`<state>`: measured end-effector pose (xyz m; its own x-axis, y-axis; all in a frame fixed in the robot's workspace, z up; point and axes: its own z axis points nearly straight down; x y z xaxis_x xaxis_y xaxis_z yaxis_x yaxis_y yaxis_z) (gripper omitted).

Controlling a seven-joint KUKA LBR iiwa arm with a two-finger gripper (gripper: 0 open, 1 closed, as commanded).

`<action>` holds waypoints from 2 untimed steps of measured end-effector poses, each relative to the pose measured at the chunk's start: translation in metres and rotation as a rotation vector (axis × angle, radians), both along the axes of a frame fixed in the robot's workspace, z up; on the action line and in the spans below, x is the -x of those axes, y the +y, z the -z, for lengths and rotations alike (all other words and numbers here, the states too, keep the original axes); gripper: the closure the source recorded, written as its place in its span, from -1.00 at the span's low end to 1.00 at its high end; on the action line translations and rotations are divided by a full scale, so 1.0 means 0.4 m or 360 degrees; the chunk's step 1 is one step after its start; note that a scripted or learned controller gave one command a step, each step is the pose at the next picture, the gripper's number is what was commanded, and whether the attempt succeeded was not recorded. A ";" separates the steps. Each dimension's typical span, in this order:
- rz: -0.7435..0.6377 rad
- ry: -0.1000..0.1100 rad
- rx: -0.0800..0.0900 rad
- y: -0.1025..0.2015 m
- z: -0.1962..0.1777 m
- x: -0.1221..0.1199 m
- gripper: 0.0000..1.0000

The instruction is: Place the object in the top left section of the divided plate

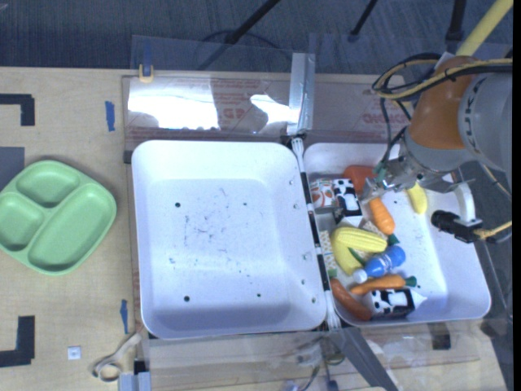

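Observation:
The green divided plate (108, 204) lies on the wooden bench at the far left, outside both bins, with nothing in its three sections. My gripper (388, 177) hangs over the upper part of the right bin (464, 287), just above an orange carrot (380, 215) and next to a red-orange toy (357, 173). A small yellow banana (417, 198) lies just right of the gripper. I see no object between the fingers.
The right bin holds a pile of toy food: yellow corn (358, 239), a blue bottle (383, 262), a second carrot (379, 283), a black-and-white cow (396, 301), a red chili (348, 300). The left bin (220, 235) separates the pile from the plate.

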<state>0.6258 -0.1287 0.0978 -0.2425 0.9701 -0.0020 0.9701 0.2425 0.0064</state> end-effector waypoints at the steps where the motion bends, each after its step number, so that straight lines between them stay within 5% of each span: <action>1: 0.0511 0.0107 -0.0016 -0.078 0.043 -0.076 1.00; 2: 0.0082 0.0091 -0.0026 -0.125 0.042 -0.080 1.00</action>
<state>0.6578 -0.1785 0.0811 -0.1916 0.9811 0.0262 0.9802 0.1926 -0.0460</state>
